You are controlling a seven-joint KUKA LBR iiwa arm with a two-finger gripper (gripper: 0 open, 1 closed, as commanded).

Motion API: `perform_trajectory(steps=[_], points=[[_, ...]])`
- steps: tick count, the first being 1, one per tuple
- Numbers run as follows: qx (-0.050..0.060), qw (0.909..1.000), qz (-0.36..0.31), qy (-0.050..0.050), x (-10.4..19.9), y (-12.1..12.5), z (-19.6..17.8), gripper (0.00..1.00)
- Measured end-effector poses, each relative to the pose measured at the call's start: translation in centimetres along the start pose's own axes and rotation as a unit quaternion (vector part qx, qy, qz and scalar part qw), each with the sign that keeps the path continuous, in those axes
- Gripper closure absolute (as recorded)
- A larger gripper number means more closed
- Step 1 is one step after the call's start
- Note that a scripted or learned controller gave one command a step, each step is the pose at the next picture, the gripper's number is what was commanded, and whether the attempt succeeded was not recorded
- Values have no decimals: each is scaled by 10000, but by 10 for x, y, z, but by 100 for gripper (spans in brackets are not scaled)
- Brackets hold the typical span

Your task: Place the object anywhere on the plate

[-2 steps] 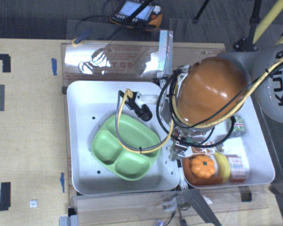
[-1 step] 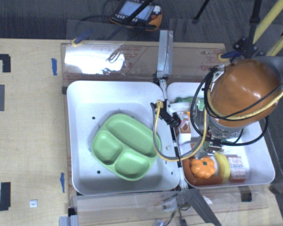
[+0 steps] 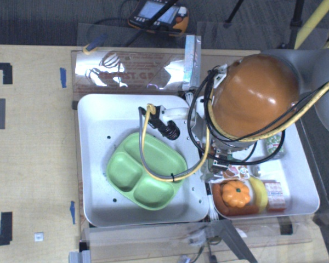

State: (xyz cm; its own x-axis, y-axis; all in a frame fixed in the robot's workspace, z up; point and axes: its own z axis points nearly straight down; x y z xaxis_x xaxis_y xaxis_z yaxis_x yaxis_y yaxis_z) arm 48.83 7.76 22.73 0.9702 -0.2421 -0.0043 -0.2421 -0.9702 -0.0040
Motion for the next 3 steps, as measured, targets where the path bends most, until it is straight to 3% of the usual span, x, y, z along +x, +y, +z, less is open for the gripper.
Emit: perform_trajectory(steps=[1,2,3], points=[[-25,9990,436,-14,-9,-36,128,100],[-19,9990,436,-10,-9,-37,128,0],[1,9954,959,4,6,16,45,0]])
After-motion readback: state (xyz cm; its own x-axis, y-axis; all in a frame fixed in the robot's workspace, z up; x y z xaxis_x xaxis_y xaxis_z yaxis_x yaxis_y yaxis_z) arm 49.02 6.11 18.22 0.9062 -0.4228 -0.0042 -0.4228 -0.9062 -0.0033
